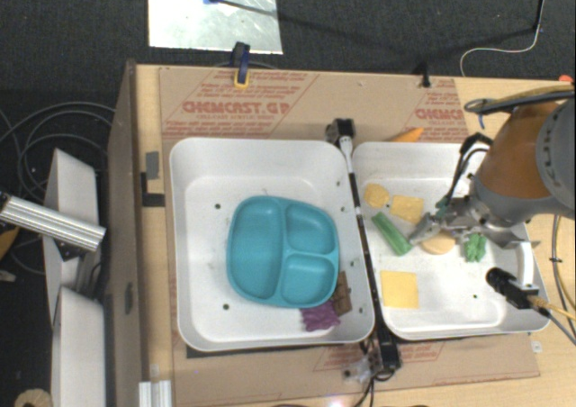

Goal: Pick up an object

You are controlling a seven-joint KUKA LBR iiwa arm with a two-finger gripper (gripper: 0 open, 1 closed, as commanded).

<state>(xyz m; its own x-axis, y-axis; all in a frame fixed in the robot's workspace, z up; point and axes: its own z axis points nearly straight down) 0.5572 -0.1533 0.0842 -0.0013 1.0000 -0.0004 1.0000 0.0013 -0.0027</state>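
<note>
The left shallow white bin (193, 162) holds a teal plastic plate with three compartments (283, 250), which lies flat in the middle of the bin. At the bin's near right corner, a small purple crumpled piece (316, 317) lies touching a small dark brown piece (341, 299), both just off the plate's edge. The right shallow white bin (432, 155) holds a round yellow slice (376, 194) near its left wall, a yellow chunk (407, 207) just beside that, a long green stick-shaped piece (391, 234) lying at a slant below them, a flat yellow square (400, 289) nearer the front, a small green piece (474, 248) toward the right, and a tan round flat piece (438, 244) between the two green things. The gripper (432, 230) is low over the middle of the right bin, right at the tan round flat piece's upper edge, with the green stick near its left. Whether the gripper is spread or closed cannot be told, and nothing is seen held in it.
</note>
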